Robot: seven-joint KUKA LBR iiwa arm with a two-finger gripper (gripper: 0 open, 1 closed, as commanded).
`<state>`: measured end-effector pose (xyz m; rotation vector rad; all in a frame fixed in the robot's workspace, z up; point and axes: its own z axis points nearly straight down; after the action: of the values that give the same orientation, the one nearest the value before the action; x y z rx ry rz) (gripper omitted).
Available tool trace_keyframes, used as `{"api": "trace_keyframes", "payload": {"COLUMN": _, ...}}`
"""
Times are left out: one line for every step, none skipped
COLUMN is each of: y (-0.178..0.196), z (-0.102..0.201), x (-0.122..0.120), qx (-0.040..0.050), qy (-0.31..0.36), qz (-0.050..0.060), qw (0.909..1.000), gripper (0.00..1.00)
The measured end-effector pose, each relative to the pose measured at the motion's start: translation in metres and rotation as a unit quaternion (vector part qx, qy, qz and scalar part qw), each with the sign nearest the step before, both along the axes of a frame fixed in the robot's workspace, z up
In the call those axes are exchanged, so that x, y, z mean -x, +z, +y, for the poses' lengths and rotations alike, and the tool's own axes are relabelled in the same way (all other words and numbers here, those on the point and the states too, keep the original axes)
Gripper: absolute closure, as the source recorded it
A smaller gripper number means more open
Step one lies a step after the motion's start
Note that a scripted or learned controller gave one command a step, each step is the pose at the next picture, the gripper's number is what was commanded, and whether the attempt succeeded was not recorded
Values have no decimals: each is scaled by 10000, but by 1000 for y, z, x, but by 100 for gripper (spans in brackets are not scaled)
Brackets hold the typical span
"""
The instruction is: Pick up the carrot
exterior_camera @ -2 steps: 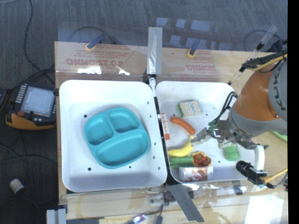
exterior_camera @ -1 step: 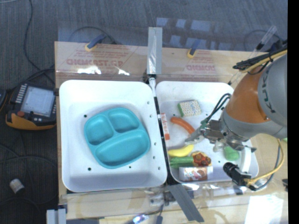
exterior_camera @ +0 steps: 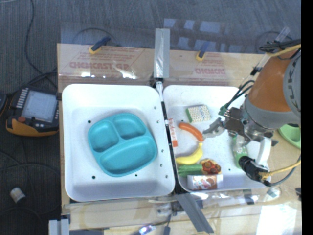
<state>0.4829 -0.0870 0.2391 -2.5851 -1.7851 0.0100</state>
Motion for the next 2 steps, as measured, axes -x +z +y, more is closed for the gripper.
{"api": "trace_keyframes", "payload": {"y": -47, "z": -9, "x": 1, "qx": 2, "qy": -662, "qz": 9, "qw": 9978, "gripper": 0}}
{"api": "trace_keyframes", "payload": {"y": -40, "z": -9, "x": 2, "qx": 8, "qy": -657, "qz": 41, "qw": 9978, "gripper": 100}}
